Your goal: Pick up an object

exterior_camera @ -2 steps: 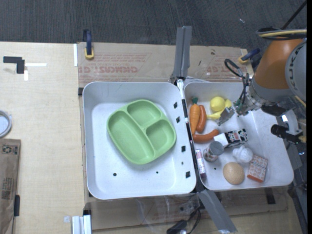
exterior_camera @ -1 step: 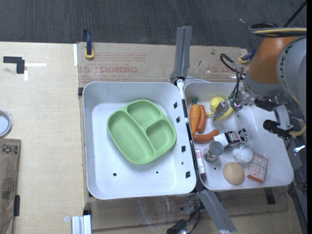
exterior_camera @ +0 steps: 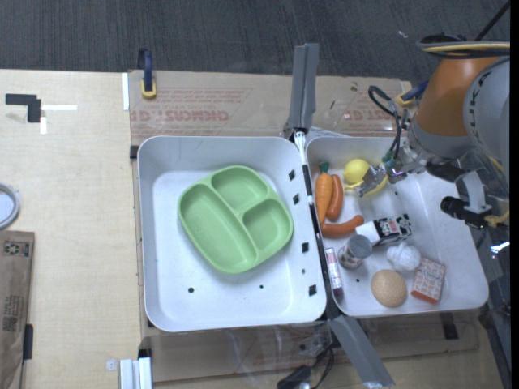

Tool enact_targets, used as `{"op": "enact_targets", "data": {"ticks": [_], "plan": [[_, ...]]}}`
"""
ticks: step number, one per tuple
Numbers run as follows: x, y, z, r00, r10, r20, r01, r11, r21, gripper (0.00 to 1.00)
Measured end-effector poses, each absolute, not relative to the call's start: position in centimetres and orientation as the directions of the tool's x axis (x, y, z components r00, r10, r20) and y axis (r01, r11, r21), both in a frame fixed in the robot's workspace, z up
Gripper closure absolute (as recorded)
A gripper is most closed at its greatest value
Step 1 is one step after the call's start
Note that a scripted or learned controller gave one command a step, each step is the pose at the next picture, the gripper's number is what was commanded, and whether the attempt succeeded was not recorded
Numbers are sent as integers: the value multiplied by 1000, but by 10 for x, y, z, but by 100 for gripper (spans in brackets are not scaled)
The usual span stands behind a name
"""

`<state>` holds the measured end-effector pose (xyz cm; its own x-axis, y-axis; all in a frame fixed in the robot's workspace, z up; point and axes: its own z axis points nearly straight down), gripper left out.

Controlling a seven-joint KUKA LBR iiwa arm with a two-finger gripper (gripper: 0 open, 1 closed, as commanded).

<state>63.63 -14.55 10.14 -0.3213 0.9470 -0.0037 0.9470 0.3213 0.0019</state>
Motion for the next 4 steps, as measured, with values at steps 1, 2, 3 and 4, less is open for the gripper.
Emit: {"op": "enact_targets", "data": {"ticks": [1, 2, 3, 4], "plan": [[657, -154, 91, -172, 985, 1, 985, 172, -7, 100], [658, -154, 92, -172, 985, -1, 985, 172, -2, 0], [640, -139, 92, -280, 960, -1, 960, 280, -1, 0], [659, -169, 93, -198, 980, -2, 980, 198, 2, 0]]}}
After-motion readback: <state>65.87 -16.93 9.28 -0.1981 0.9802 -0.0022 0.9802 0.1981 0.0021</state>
